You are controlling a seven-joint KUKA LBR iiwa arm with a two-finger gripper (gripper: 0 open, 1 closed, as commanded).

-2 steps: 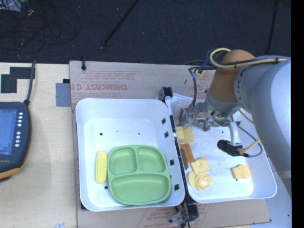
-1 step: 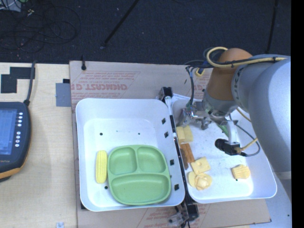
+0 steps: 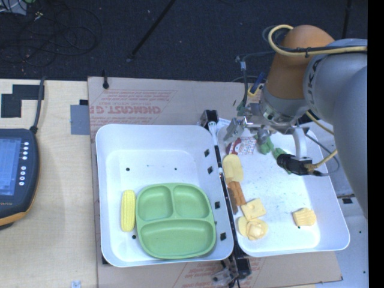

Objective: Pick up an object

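Note:
My gripper (image 3: 247, 135) hangs low over the far left corner of the right bin (image 3: 327, 236). It is open, its two fingers spread apart. A red and white item (image 3: 244, 144) lies just below and between them, not gripped. A small green piece (image 3: 268, 146) lies beside the right finger. Nearer the front lie a pale yellow chunk (image 3: 233, 168), an orange-brown sausage (image 3: 236, 192), a yellow cheese-like wedge (image 3: 252, 209), a round yellow piece (image 3: 252, 228) and another yellow piece (image 3: 304, 218).
The left bin (image 3: 114, 155) holds a green divided plate (image 3: 175, 221) and a yellow corn cob (image 3: 127, 210) beside it. A handheld pendant (image 3: 15, 173) rests on the bench at far left. The arm's grey body fills the upper right.

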